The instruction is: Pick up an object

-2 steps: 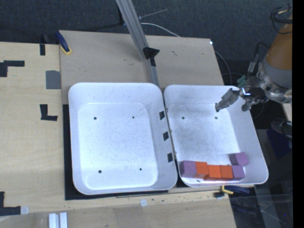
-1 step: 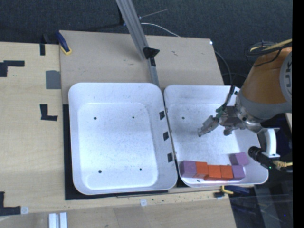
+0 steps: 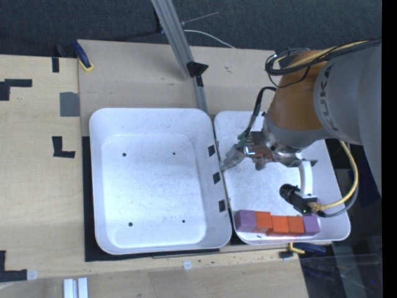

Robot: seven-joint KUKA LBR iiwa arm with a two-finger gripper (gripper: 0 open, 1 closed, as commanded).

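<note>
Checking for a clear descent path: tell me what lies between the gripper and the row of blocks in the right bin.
In the camera view, bare white bin floor separates the gripper from the row of purple and orange blocks along the near wall.

Before you lies a pale wooden worktop [image 3: 37,166] carrying two shallow white bins side by side. The left bin [image 3: 99,126] is the larger in view, its floor marked by small dark dots. The right bin [image 3: 236,124] touches it along a shared edge fitted with small black clips [image 3: 216,177]. A grey metal rail [image 3: 175,30] slants from the top edge toward the bins. Black tape marks [image 3: 60,146] and a grey patch [image 3: 69,103] sit at your left. A blue-and-yellow clamp [image 3: 83,56] grips the rear corner.
</note>
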